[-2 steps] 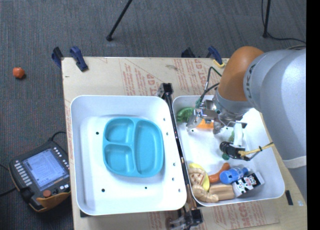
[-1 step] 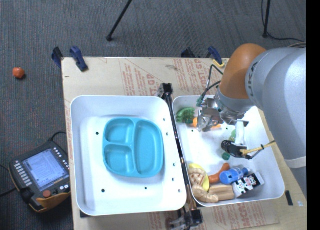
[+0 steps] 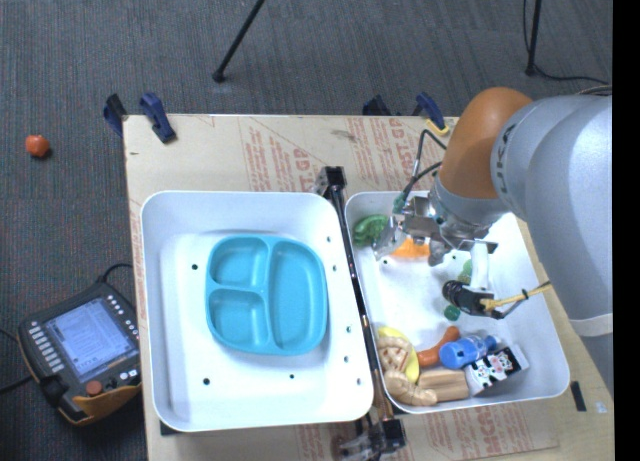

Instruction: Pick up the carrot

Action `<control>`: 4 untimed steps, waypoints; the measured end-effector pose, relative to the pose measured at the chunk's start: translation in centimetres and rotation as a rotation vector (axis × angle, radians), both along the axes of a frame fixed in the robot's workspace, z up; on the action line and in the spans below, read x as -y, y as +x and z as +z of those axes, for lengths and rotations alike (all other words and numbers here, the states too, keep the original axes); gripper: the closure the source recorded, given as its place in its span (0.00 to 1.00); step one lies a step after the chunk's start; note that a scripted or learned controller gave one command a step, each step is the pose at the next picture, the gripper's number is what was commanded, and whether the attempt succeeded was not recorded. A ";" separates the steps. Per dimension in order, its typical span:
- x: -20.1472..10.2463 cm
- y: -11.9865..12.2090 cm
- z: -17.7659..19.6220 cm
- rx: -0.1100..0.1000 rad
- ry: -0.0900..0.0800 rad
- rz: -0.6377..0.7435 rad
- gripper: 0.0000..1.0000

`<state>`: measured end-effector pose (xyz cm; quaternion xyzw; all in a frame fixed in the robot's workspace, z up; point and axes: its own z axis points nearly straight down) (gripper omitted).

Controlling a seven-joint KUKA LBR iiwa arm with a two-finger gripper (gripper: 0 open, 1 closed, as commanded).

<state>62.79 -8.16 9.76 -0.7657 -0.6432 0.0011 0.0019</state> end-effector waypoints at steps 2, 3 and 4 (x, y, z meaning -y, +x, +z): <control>0.0 0.0 1.0 -0.001 0.001 0.000 0.00; 0.0 0.2 -1.0 0.001 -0.001 -0.004 0.00; 0.0 0.2 0.0 0.001 0.000 -0.003 1.00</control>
